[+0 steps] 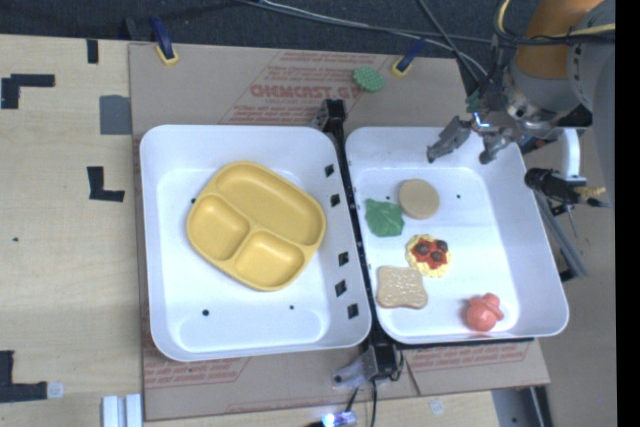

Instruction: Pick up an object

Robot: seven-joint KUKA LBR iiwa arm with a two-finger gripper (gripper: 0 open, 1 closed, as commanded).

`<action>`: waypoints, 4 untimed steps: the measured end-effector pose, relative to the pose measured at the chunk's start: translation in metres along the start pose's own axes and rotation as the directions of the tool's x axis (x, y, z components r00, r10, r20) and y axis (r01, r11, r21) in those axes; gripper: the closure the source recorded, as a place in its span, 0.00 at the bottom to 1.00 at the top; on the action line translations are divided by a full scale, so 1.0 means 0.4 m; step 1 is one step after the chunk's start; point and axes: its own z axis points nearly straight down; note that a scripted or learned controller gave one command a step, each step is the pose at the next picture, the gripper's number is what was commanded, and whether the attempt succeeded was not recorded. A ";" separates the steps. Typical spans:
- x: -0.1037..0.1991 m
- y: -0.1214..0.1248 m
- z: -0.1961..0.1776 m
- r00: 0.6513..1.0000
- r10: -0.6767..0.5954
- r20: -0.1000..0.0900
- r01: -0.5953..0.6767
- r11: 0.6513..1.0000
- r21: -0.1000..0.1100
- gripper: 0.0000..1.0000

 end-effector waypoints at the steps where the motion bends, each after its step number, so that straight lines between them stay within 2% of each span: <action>1: 0.000 0.008 -0.020 1.000 -0.003 0.003 0.003 1.000 -0.013 0.00; 3: 0.021 0.013 0.230 1.000 -0.004 0.003 0.004 1.000 -0.011 0.00; 4: 0.021 0.015 0.196 1.000 -0.005 0.005 0.005 1.000 -0.013 1.00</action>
